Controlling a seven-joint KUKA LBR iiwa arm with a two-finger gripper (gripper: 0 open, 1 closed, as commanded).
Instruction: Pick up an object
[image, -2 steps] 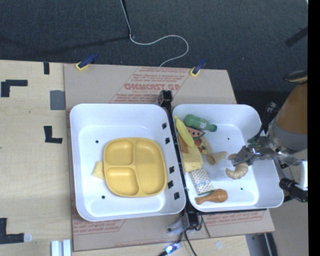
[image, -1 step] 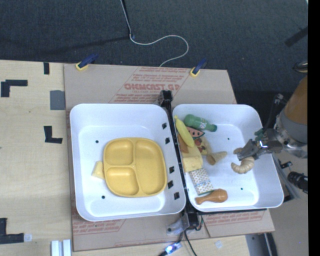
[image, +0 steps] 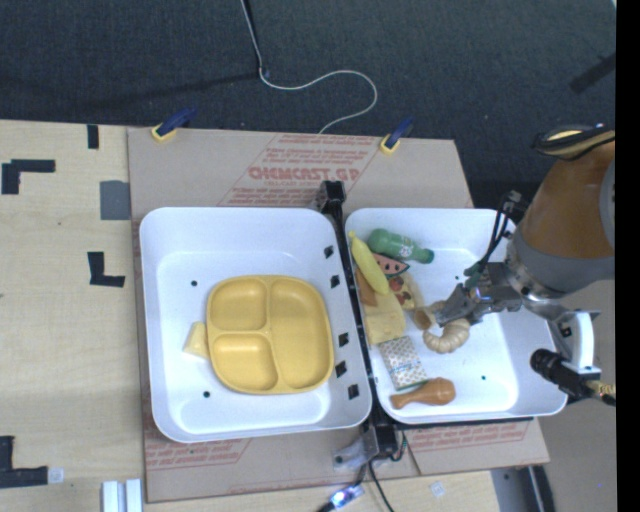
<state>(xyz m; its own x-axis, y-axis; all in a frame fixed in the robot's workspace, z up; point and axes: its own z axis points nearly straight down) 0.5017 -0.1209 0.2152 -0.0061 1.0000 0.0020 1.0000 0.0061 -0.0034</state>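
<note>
Camera view, starting at the near edge of the bench: we see a brown drumstick-shaped toy (image: 424, 392) lying along the front wall of the right bin (image: 500, 400), with a small grey-patterned packet (image: 399, 359) just behind it. To the left, in the left bin (image: 160, 300), a yellow tray with 3 compartments (image: 270, 333) sits roughly in the middle, and a pale yellow wedge (image: 195, 341) pokes out from under its left side.

Farther back in the right bin, a tan, curled croissant-like piece (image: 446, 339) lies near the middle of the floor. Our gripper (image: 455, 309) hangs just above and touching or almost touching it, reaching in from the right under the grey and orange arm (image: 570, 215). We cannot tell how far apart its tips stand, and we see nothing clearly caught between them.

Left of the gripper, a pale yellow slab (image: 384, 320) and a banana (image: 365, 265) lie along the bin's left wall, with a small reddish piece (image: 396, 269) beside them. Farthest back sits a green bottle (image: 398, 245), on its side. Beyond both bins we see cardboard (image: 290, 170) with red print and a white cable (image: 330, 90) on the dark floor.
</note>
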